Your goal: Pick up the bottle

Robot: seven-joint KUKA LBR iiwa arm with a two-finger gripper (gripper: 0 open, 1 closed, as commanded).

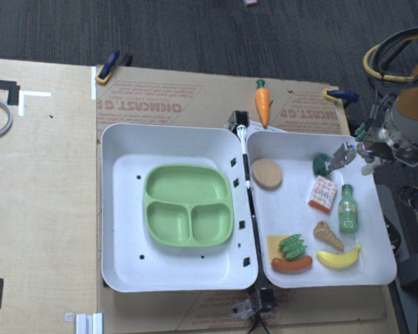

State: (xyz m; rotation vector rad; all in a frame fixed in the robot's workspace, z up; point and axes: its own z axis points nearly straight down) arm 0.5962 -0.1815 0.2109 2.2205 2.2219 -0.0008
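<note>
Green bottle (347, 209) lies flat in right bin (383, 238), between red-white box (323, 193) and bin wall, banana (339, 256) below it, untouched; gripper (347, 155) hovers over bin's upper right, apparently staging its descent; grip state: cannot tell.

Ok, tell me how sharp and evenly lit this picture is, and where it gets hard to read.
Camera view: light is soft and even, with only faint shadows inside the white bins; the green bottle and banana read clearly; the claw at the right bin's top edge is small and slightly blurred; the bottle's label is too small to read.
</note>
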